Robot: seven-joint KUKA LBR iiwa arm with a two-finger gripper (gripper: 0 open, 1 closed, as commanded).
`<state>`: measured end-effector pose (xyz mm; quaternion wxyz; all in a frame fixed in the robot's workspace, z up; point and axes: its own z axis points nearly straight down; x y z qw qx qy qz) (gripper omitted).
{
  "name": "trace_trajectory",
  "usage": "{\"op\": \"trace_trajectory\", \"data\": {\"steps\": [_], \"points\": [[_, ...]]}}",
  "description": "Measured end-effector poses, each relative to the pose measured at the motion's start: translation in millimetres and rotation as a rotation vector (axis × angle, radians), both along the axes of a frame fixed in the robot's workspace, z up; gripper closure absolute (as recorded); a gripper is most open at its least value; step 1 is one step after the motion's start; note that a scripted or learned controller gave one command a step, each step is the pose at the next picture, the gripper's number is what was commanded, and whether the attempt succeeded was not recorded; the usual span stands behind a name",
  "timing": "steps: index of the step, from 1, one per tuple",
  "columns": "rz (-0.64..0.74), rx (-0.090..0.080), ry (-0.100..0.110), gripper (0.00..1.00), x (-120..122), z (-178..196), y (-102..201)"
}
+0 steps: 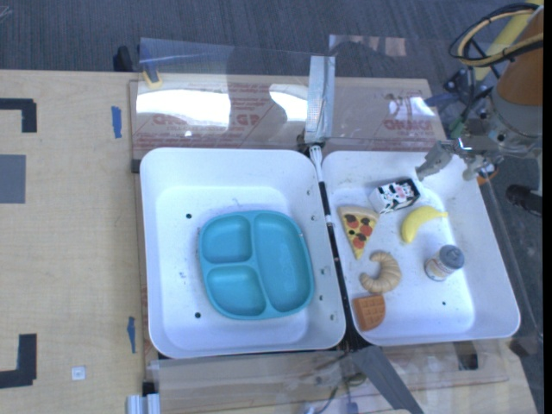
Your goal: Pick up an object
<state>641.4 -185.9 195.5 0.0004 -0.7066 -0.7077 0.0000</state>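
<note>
Hand (454, 160) hangs over the right bin's (492, 317) far right corner, fingers spread, gripping nothing. Right bin contents: black-and-white carton (395, 196), pizza slice (357, 228), banana (420, 222), croissant (382, 272), small jar (443, 262), waffle (369, 312), all apart. Carton lies nearest the hand. Left bin (164, 257) carries a teal divided plate (255, 265).

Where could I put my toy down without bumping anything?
Bare white floor rings the blue tray in the left bin. The right bin is crowded: pizza slice, banana, croissant, though its lower right corner beyond the jar is bare.
</note>
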Motion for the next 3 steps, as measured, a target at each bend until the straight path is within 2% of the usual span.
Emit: {"op": "trace_trajectory", "data": {"steps": [1, 2, 3], "points": [[-0.084, -0.001, -0.006, 0.0, -48.4, -108.1, -0.9], [-0.084, -0.003, -0.01, 1.0, -47.2, -96.9, -1.3], [-0.112, 0.001, -0.012, 1.0, -22.3, -2.9, 68.7]]}}
